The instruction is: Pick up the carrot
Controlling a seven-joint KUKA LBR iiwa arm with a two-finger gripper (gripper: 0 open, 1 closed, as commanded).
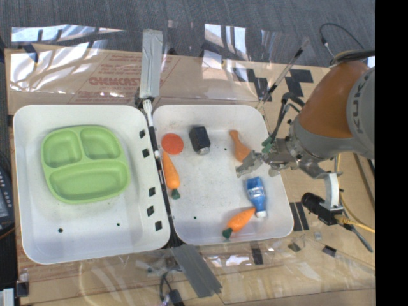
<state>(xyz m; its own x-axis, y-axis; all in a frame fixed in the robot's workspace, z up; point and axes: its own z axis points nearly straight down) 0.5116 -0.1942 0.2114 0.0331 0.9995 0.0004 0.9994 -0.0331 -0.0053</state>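
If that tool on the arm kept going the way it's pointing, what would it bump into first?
Probably the carrot at the right bin's far right side: the tool points leftward and sits just beside it, though its height above it is unclear.

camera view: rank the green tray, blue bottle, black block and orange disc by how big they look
1. green divided tray, by far the largest
2. blue bottle
3. black block and orange disc look about alike, so I would not rank one above the other
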